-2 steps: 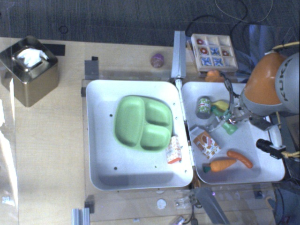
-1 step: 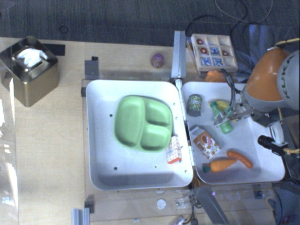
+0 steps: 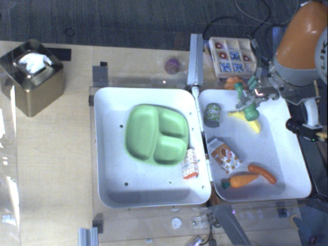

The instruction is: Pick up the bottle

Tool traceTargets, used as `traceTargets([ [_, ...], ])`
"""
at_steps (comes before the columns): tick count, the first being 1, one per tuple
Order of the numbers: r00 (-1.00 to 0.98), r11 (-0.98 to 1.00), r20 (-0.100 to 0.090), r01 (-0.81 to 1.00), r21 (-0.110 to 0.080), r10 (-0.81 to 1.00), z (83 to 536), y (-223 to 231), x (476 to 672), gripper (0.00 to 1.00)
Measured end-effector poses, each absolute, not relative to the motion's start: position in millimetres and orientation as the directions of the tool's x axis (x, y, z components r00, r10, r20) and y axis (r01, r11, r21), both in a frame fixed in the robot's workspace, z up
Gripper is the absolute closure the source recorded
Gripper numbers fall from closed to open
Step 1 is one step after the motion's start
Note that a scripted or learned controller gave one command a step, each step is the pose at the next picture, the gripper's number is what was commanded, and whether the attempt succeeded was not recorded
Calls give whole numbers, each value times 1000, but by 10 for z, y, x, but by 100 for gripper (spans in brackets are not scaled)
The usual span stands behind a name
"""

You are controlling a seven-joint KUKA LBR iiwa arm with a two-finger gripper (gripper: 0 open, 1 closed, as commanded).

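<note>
Two white bins stand side by side on the bench. The left bin (image 3: 110, 188) holds a green divided tray (image 3: 155, 133) and a small carton (image 3: 190, 164) near its right wall. In the right bin (image 3: 292, 158), the gripper (image 3: 249, 97) is closed on the green bottle (image 3: 246, 102), which sits tilted between the fingers, above a yellow banana (image 3: 248, 121). Nearby lie a small can (image 3: 212, 114), a snack packet (image 3: 225, 156), a carrot (image 3: 243, 180) and a sausage (image 3: 263, 173).

We see a pale wooden bench (image 3: 56, 152) carrying two white bins, the left bin (image 3: 110, 186) and the right bin (image 3: 297, 181), side by side. A brass-coloured box (image 3: 32, 83) sits far left, and a patterned box (image 3: 231, 56) behind the right bin.
</note>
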State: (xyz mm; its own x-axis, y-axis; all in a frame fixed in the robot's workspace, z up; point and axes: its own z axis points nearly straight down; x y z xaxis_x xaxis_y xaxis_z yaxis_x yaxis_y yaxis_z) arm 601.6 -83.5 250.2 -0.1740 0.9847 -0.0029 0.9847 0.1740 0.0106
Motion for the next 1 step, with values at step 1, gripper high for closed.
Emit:
traceTargets([
  [1, -172, 172, 0, 985, 4, 985, 1847, -439, 5952, 100],
])
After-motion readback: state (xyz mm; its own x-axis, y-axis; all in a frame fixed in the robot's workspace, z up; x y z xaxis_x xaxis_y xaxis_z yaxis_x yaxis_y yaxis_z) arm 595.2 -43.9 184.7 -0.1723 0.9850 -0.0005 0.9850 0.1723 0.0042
